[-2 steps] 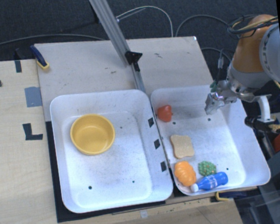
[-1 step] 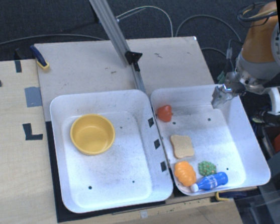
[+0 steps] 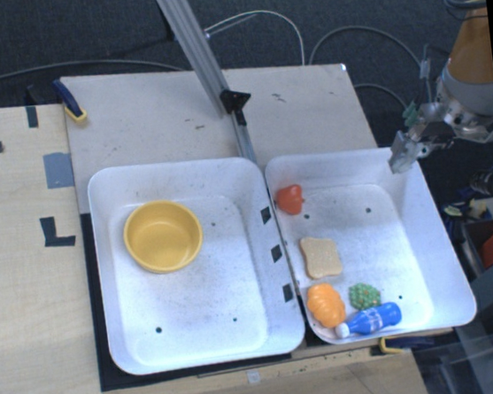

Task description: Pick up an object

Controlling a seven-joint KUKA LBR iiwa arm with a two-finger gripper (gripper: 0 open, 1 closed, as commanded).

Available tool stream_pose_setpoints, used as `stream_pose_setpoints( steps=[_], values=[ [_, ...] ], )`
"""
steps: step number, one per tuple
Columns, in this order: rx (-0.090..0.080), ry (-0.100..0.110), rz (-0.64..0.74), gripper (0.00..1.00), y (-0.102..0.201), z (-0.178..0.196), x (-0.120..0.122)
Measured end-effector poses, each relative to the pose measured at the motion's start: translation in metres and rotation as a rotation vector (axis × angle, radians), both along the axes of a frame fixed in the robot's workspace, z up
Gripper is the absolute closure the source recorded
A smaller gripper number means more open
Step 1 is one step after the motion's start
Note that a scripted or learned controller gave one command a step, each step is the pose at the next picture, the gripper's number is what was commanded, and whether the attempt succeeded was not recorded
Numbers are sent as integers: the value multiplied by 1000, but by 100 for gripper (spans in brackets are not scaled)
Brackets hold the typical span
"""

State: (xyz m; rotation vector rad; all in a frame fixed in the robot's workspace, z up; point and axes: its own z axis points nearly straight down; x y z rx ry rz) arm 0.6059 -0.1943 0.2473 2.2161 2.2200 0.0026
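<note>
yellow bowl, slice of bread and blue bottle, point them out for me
yellow bowl (image 3: 163, 237): camera view, on its inner floor, in the left bin.
slice of bread (image 3: 322, 257): camera view, middle of its top face.
blue bottle (image 3: 375, 319): camera view, middle of its blue body.

Matt white plastic bins (image 3: 119, 252), glossy yellow plastic bowl (image 3: 163, 236), pale wood-grain bench (image 3: 26, 290), brushed metal pole (image 3: 196, 42).

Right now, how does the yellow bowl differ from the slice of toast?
The yellow bowl is round, hollow and bright yellow; the toast is flat, squarish and tan. The bowl looks clearly bigger. The bowl sits alone in the left bin; the toast lies among other items in the right bin. Neither touches the gripper.
</note>
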Motion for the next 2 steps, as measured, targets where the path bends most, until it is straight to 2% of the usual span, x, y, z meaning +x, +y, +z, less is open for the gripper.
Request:
stream_pose_setpoints(
  steps=[1, 2],
  values=[
    [4, 5, 5, 100, 54, 8, -1],
    [4, 7, 4, 100, 104, 7, -13]
  ],
)
